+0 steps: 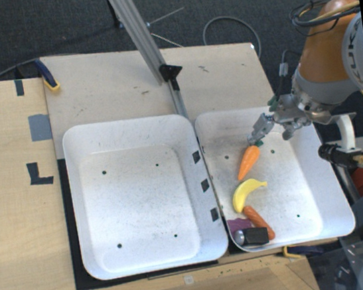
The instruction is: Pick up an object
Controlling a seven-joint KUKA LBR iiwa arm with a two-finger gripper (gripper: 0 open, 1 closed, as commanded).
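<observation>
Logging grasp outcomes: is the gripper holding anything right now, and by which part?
Nothing is held. The gripper sits open just above the carrot's upper end, with no object between its fingers.

One fixed camera above the bench — looking down, slanted.

Arm: bulky rounded segment, orange dome on top with a grey housing below it. A grey-white casing shows at the frame's right edge beside the orange. Black cable loops over the top of the orange dome; a thinner dark lead runs down the arm's left flank. Hand: small, grey metal, angular bracket-like body, with a green spot near its base. Finish looks matte; no legible markings.
</observation>
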